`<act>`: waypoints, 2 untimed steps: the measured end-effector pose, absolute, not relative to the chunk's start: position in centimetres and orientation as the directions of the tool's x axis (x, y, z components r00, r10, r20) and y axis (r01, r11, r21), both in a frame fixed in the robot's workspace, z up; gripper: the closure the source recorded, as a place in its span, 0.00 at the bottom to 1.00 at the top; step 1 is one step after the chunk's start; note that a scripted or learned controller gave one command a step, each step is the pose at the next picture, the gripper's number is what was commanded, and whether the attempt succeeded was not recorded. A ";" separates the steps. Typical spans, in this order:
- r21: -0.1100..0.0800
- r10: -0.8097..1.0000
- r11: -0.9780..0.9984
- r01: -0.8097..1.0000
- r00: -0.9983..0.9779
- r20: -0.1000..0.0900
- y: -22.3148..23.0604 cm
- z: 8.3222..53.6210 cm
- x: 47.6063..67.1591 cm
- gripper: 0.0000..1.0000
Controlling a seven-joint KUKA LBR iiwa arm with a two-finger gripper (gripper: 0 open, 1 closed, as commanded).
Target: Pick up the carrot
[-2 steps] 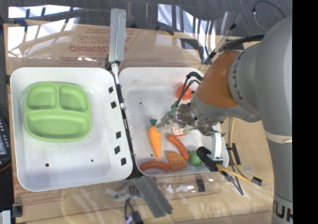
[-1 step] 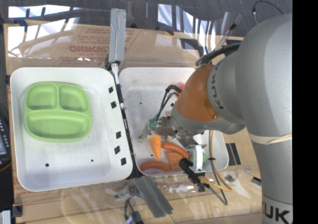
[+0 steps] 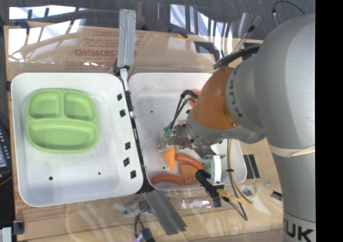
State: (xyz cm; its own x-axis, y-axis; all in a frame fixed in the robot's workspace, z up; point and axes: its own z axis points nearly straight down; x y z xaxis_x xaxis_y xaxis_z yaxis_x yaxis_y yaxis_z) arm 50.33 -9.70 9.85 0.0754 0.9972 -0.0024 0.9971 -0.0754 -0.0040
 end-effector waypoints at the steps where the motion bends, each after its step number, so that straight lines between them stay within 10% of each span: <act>1: -0.003 0.972 -0.236 0.972 0.236 -0.002 -11.6 13.3 49.1 1.00; 2: -0.001 0.999 0.042 0.999 -0.042 -0.001 -8.0 19.2 48.7 1.00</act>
